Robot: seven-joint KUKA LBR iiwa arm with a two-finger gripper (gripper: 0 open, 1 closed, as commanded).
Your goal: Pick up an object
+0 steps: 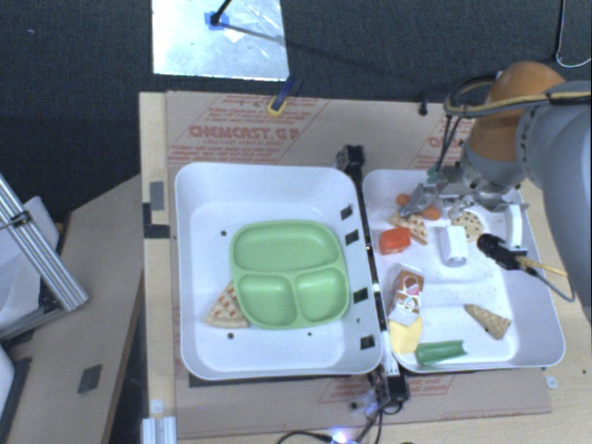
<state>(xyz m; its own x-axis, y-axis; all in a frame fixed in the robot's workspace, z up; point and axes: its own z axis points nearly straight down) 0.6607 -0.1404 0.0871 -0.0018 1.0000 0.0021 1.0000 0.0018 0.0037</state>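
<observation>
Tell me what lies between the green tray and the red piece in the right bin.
In the camera view, the bins' adjoining walls with black clips lie between the green tray and the red piece.

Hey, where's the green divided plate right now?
The green divided plate sits in the middle of the left bin, with a triangular cracker touching its lower left edge.

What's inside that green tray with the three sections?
Nothing visible: all three compartments of the green tray look bare. A waffle-like wedge lies beside it, touching its lower-left edge. Whatever's beneath the tray is hidden.

Dark carpeted floor [74, 63], tan bench top [102, 248], shiny metal sheet [219, 26], aluminium frame rail [37, 257] at left
</observation>
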